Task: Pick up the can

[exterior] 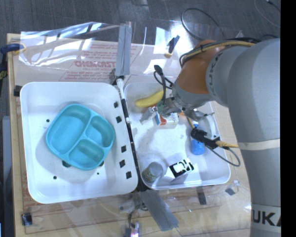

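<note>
A: Where's the can (152, 171)?
B: Upright in the right bin (213, 177), at six o'clock by the near rim, just beside a black-and-white box (180, 168).
A: The gripper (161, 113)?
B: Up at twelve o'clock, low over a banana (149, 100) and a small orange-and-white packet (163, 120); I cannot tell its opening or whether it has anything. A blue object (197, 146) lies at three o'clock.
A: Left bin (32, 147)?
B: Holds a blue divided tray (80, 136).

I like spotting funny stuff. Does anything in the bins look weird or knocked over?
Nothing looks spilled or broken. The can stands upright in the right bin, and the blue tray sits crooked in the left bin.
</note>
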Motion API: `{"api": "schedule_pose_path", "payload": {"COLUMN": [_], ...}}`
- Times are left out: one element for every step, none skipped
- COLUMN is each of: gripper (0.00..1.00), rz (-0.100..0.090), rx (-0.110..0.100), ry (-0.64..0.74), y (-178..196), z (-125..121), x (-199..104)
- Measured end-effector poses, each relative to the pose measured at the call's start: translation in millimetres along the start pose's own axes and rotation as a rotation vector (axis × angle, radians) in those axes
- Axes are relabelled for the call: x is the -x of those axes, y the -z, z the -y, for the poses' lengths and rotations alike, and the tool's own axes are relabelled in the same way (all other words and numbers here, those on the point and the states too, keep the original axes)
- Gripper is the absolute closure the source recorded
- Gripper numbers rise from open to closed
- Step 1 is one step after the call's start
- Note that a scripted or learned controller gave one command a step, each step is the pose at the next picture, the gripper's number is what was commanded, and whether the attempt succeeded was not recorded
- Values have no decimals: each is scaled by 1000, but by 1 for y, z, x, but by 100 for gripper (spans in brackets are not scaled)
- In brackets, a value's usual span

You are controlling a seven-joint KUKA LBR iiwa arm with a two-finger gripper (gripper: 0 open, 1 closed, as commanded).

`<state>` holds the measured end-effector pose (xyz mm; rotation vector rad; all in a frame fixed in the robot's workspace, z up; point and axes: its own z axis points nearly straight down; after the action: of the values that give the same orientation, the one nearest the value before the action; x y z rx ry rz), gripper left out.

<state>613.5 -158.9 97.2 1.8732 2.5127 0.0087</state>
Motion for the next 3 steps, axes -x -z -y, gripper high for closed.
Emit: {"api": "schedule_pose_path", "payload": {"gripper": [0,0,0], "rz": [3,4,-9], "rx": [2,0,-17], "ry": [33,56,104], "y": [0,-1,-5], "z": [64,8,-42], "x": [-23,-34,4]}}
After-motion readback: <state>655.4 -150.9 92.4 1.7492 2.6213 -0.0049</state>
